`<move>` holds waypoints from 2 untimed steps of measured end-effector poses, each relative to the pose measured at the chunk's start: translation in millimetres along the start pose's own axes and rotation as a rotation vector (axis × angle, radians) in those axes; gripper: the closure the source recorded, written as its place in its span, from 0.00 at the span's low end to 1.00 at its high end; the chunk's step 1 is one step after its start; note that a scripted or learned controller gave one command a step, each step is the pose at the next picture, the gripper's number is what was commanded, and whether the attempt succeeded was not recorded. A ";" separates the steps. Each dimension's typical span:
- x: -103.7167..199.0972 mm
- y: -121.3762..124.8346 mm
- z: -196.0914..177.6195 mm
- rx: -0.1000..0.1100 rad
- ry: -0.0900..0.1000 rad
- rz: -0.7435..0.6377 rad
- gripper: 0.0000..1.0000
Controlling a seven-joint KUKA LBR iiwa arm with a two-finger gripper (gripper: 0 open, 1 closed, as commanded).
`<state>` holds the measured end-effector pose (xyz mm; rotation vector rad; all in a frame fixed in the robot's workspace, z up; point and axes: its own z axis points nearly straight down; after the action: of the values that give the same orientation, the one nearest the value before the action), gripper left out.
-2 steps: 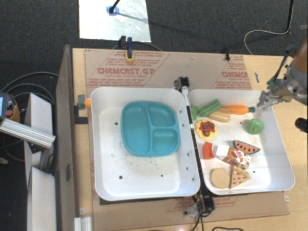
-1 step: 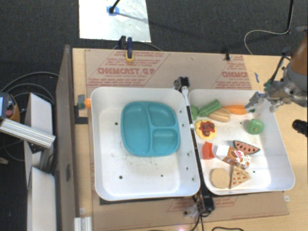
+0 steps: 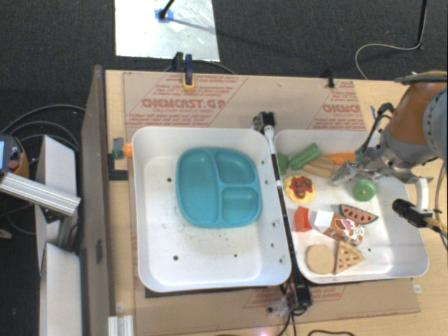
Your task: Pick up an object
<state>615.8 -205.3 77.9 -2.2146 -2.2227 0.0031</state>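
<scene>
From my seat the claw (image 3: 348, 173) sits low over the upper part of the right bin (image 3: 413, 261), and the green round toy (image 3: 363, 189) lies just beside it, toward the near edge and a touch toward the arm, so that looks like the closest pick. I cannot tell how wide the claw stands; nothing shows between its tips. The watermelon slice (image 3: 359, 214) lies further toward me, and the blue divided plate (image 3: 218, 187) rests in the left bin (image 3: 150, 257)
</scene>
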 end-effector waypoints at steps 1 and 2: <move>-0.7 56.4 -40.0 -0.015 -0.004 -0.003 0.00; 24.8 -3.5 -4.7 0.000 0.000 0.003 0.00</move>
<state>612.2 -180.6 82.6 -2.2180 -2.2189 0.0028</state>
